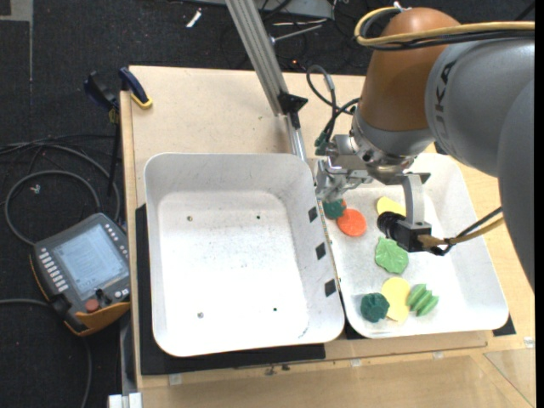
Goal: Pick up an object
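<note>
My gripper [334, 185] hangs low over the near-left part of the right bin [476, 253], by the wall the two bins share. Directly under it lies a small dark green piece [332, 207], touching or almost touching the tip. An orange round piece [352, 223] sits just to its right. Further right lies a yellow piece [389, 205]. A light green lump [392, 255] rests mid-bin. Along the front of the bin are a dark green lump [373, 306], a yellow disc [396, 297] and a ribbed green piece [422, 299].
The left bin [161, 228] stands beside the right one. A slanted aluminium bar [259, 49] crosses from the top toward the bins' shared wall. A black cable fitting [399, 228] hangs from the arm over the right bin. A teach pendant [81, 266] lies off the bench's left.
</note>
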Available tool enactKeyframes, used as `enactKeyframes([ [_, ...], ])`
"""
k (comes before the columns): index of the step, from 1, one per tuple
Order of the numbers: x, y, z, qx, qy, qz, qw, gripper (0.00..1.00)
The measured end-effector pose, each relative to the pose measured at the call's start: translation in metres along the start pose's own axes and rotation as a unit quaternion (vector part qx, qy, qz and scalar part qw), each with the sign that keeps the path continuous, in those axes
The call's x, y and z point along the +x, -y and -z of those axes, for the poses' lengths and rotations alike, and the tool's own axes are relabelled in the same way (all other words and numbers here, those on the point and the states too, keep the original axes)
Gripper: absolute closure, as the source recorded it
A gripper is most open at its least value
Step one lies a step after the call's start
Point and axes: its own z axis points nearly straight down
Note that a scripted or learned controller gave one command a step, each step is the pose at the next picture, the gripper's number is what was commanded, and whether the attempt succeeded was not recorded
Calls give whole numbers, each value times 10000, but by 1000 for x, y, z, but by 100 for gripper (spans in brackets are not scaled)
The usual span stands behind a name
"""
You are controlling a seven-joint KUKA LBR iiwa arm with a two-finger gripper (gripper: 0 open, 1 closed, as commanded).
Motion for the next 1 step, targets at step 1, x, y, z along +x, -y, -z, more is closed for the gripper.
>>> enactKeyframes([
  [1,52,-7,-15,14,2,0,10000,100],
])
